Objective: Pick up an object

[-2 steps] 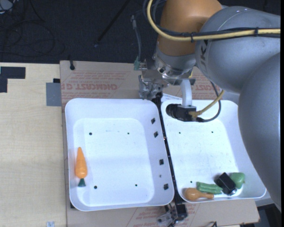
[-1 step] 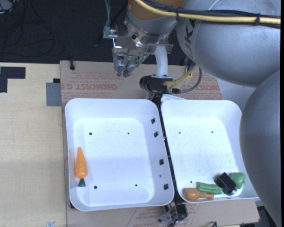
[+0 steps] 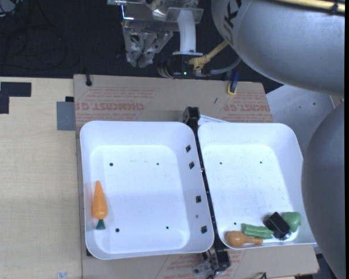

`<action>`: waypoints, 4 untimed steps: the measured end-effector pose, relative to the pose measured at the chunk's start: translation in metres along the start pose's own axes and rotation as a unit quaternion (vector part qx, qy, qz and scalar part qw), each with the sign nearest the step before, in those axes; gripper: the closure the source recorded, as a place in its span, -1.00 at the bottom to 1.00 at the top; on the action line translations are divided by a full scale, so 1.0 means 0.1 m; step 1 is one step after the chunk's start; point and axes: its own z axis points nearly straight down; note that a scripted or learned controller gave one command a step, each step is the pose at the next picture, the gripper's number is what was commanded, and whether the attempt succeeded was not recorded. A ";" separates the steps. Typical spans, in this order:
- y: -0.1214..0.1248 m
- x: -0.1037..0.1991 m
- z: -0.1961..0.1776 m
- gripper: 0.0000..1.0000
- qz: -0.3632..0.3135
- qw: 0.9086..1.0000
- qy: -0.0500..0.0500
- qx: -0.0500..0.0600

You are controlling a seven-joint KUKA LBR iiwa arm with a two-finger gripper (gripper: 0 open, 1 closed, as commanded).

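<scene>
Nearest, along the front wall of the right bin (image 3: 291,135), lie an orange pear-shaped piece (image 3: 241,239), a green pod (image 3: 257,231), a black block (image 3: 277,225) and a green lump (image 3: 292,218), a toy carrot (image 3: 99,201) lies in the left bin (image 3: 134,129), and beyond both bins the gripper (image 3: 144,50) hangs raised, holding nothing.

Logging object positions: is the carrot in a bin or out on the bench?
In. The carrot lies flat inside the left bin, beside its left wall.
</scene>
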 end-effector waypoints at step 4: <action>-0.93 -3.33 1.19 1.00 0.007 1.000 -0.003 0.008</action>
